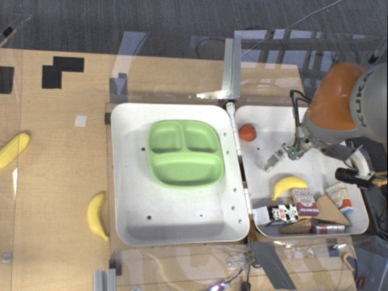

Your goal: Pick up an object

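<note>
Clutter is crowding the near end of the right bin [364,220], and I am hanging my claw [276,158] over the open middle of it, above the bare white floor. Nothing is sitting between the fingers; whether they are apart or together I cannot tell from up here, since the metal tip is small and seen at a slant.

Nearest to me, I am seeing a yellow banana [288,185] lying just below the claw, and a small red ball [247,132] resting close to the wall shared with the left bin [124,162]. Boxes and packets (a pink carton [305,201] among them) are bunching along the near wall, touching one another.

I am judging this to be the approach step, with no pick made yet. The banana looks like the easiest target: it is lying apart from the pile. The next move is calling for a shift toward it, a turn to span its narrow width, and a straight descent.

The left bin is holding a green divided plate [183,153].
</note>
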Action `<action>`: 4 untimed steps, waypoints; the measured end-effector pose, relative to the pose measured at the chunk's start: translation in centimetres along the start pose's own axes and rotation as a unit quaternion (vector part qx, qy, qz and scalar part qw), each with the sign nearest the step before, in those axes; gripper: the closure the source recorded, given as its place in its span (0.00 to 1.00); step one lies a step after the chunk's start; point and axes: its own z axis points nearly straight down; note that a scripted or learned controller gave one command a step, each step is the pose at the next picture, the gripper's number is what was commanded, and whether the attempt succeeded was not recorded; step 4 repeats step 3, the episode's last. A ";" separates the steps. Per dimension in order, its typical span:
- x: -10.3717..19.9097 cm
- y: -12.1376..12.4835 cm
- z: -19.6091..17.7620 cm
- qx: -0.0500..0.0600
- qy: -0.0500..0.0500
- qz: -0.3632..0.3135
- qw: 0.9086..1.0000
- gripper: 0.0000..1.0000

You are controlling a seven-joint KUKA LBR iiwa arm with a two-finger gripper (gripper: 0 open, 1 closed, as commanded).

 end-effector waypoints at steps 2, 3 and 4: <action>6.0 -8.0 -1.1 -0.004 -0.001 0.027 1.000 1.00; 8.6 -3.9 -9.5 0.004 0.003 0.057 0.998 1.00; 8.6 -3.9 -9.5 0.004 0.003 0.057 0.998 1.00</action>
